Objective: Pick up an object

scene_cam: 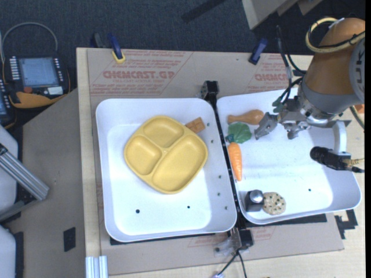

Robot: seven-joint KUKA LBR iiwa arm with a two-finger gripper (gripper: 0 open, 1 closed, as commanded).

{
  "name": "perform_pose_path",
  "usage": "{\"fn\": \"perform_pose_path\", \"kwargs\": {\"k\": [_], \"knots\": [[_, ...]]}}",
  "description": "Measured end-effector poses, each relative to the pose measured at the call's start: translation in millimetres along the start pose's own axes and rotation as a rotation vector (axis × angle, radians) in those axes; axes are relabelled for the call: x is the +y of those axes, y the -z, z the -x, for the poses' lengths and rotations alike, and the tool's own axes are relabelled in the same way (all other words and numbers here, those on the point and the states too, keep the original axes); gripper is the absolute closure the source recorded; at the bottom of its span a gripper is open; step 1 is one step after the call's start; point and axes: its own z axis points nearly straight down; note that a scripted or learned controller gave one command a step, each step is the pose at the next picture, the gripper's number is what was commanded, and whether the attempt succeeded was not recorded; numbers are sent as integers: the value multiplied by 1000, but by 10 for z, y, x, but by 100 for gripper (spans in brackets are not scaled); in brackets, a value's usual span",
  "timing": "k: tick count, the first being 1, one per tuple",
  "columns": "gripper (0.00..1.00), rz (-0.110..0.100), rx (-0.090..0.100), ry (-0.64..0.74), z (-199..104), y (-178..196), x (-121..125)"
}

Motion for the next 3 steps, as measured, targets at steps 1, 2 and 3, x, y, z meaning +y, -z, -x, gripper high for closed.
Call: {"fn": "perform_pose_path", "kwargs": {"k": [1,2,3], "knots": [[0,15,-2,3,-2,78,31],[0,9,0,2,-27,-353,17],[0,14,-6,1,-61,-903,-67]]}}
